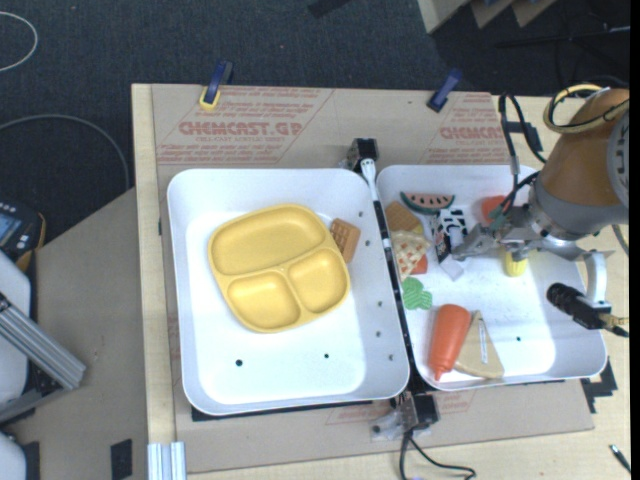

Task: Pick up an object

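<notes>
Two bins, one tray, a scatter of toy food

Nearest the camera, along the front of the right bin [560,363], lie one orange toy carrot [448,336] and, touching its right side, one tan wedge like a sandwich slice [482,353]. Just behind them sits one small green leafy piece [414,294]. Further back, one pizza slice [409,257] rests against the bin's left wall, with one brown bread-like piece [403,220] beyond it. One watermelon slice [427,203] lies at the far edge, and one red piece [492,208] shows near the arm [585,173]. One small yellow item [515,264] sits under the wrist.

The gripper [452,240] hangs low over the middle of this bin, beside a black-and-white toy [448,224], just right of the pizza slice. Whether its claw is spread or closed, and whether anything is caught in it, cannot be made out.

Across the divide, the left bin [200,368] holds one yellow three-compartment tray [277,266] and one small waffle-patterned piece [345,238] touching its right rim. Beyond both bins, two clamps [212,86] grip the bench's far edge.
</notes>
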You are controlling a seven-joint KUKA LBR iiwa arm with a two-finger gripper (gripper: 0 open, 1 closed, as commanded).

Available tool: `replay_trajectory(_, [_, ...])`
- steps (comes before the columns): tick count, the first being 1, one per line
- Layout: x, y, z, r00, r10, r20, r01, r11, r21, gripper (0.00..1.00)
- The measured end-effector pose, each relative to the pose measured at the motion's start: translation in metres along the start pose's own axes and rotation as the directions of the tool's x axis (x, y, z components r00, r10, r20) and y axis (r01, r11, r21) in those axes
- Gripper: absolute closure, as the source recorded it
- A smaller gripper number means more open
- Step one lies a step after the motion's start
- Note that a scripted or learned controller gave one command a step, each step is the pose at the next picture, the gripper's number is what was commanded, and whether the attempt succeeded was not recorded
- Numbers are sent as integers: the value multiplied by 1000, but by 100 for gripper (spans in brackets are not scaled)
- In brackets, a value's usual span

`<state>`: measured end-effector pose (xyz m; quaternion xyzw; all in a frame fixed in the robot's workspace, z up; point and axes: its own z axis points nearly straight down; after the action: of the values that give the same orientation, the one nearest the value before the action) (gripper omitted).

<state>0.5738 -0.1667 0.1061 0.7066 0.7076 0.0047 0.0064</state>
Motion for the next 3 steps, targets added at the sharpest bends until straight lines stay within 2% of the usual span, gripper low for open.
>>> replay_trajectory(1, [1, 1, -10, 1000, 0, -3, 0, 1000, -2, 100])
replay_trajectory(2, [0, 13, -68, 1000, 0, 0, 0, 1000, 8, 100])
replay_trajectory(3, [0, 16, -122, 1000, 0, 1, 0, 1000, 7, 100])
